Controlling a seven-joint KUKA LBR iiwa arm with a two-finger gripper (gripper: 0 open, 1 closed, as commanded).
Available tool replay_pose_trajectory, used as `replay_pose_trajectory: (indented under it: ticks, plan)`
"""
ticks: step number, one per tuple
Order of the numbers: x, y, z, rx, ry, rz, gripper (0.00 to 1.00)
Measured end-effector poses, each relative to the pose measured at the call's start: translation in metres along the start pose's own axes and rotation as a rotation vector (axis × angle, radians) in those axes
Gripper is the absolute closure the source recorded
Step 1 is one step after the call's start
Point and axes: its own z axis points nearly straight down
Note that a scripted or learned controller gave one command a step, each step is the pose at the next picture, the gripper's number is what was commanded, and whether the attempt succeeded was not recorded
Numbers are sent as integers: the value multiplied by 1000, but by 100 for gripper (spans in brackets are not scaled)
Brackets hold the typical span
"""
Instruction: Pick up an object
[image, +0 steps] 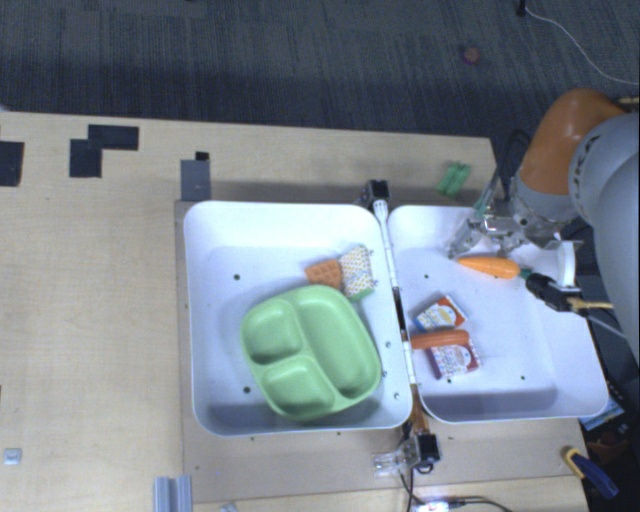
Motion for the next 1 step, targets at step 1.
replay_pose_trajectory:
  ticks: [1]
  plan:
    - [0,2,-13,-7,-3,-4,100]
